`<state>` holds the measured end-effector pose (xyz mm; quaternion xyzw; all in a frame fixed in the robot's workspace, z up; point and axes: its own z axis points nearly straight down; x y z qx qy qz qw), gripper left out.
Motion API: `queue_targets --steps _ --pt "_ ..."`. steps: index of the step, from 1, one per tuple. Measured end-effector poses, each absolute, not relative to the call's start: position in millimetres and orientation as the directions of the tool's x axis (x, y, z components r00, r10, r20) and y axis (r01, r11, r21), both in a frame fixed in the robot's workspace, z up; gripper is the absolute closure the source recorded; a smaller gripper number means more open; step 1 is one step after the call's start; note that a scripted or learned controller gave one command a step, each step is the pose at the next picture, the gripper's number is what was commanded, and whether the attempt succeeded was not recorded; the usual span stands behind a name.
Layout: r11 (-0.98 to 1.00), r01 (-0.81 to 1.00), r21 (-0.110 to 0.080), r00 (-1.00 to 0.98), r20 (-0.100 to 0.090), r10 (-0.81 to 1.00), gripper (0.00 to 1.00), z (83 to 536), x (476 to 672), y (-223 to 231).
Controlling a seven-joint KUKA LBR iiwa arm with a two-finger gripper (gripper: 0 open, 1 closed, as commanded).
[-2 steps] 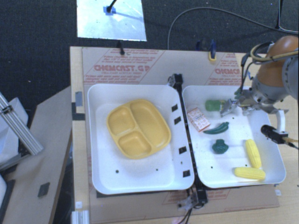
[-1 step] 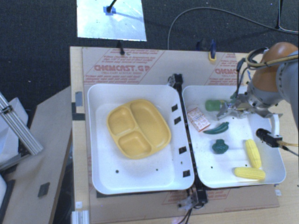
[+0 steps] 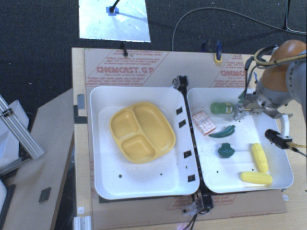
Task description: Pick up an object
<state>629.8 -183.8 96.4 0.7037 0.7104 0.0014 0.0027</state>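
The right bin holds several small items. A light green bottle-like object lies near its far edge. Beside it are a red-and-white packet, a dark green pepper, a teal lump, a yellow corn cob and another yellow piece. My gripper hangs low over the far part of this bin, just right of the green bottle-like object. Nothing can be seen held in it.
The left bin holds a yellow divided plate. A black divider with clips runs between the bins. The grey arm with its orange band reaches in over the right bin's far right corner.
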Motion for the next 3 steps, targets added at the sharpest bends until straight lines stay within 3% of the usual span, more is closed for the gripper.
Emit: queue_targets --steps 3 --pt "0.008 1.0 0.005 -0.008 -0.001 1.0 1.0 237 632.7 -181"
